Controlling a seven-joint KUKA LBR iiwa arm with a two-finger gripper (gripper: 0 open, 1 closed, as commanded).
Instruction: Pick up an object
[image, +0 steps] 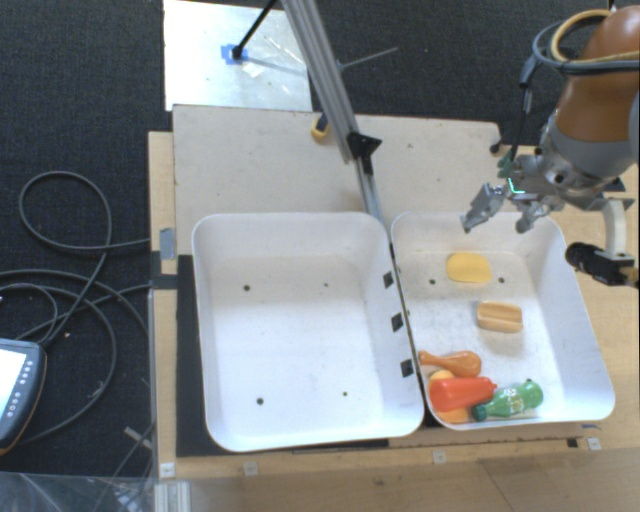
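Surface (440, 150): carrying two white bins side by side, touching along their inner walls.
Left bin (215, 240): lying bare apart from specks; likely serving as the drop side.
Right bin (575, 300): holding every candidate for the pick.
Drumstick (452, 362): an orange-brown toy lying near the divider, just above the red piece.
Red piece (462, 389): a red and orange toy sitting in the near corner, touching the bottle's cap end; this crowding is making a clean grip there harder, I judge.
Green bottle (512, 399): lying on its side against the near wall.
Yellow disc (468, 267): lying flat and well apart from the others, closest to the tool.
Hot dog bun (499, 317): lying flat mid-bin, with room on every side.
Pincer (501, 211): hanging over the far rim of the right bin, fingers spread apart with nothing between them, above and just beyond the yellow disc.
Arm (600, 90): reaching in from the right, wrist angled down.
Stage: approach only; nothing is lifted yet.
Next move, as I judge it: the disc or bun is offering the easiest descent.
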